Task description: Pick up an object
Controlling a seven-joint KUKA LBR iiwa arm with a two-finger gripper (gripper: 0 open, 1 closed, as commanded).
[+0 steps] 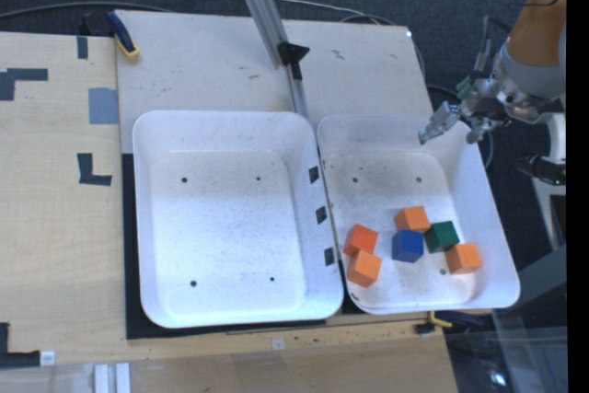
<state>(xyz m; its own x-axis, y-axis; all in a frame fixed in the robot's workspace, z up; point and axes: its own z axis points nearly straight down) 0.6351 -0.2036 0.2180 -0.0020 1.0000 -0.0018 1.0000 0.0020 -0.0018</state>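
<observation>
The gripper [440, 126] is hanging over the far right rim of the right bin [368, 152], its arm [534, 41] reaching in from the right; whether the jaws are released or clenched I cannot tell, and nothing is showing between them. The blocks are lying well apart from it in the near part of that bin: an orange cube [361, 239] and another orange cube [365, 268] at the left, a third orange cube [412, 218] touching a blue cube [408, 246], a green cube [442, 236] just beside the blue one, and a fourth orange cube [463, 259] near the right wall; the far half of the bin is lying open. The left bin [221, 216] is sitting alongside on the bench [55, 198]; no readable writing is showing.
</observation>
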